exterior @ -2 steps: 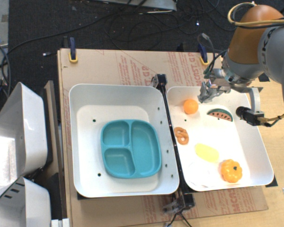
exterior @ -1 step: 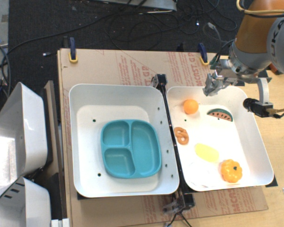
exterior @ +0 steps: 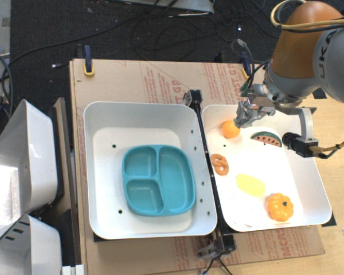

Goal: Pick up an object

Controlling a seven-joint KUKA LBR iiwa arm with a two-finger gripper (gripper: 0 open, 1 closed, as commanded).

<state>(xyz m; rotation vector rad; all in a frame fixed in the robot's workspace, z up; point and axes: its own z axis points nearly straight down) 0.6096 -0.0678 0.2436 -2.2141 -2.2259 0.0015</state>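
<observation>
My gripper [exterior: 242, 121] hangs over the back left of the right bin [exterior: 309, 182], its tips just above and to the right of a small orange ball [exterior: 230, 130]. I cannot see anything between the fingers. A watermelon slice [exterior: 266, 138] lies just right of the gripper. Further forward lie a pretzel [exterior: 220, 164], a yellow oval piece [exterior: 250, 184] and an orange pumpkin [exterior: 279, 206].
The left bin [exterior: 97, 153] holds a teal divided plate [exterior: 158, 180]. Both bins rest on a cardboard sheet [exterior: 143, 79]. More white bins [exterior: 23, 153] stand off the bench at the left. Cables run across the dark floor behind.
</observation>
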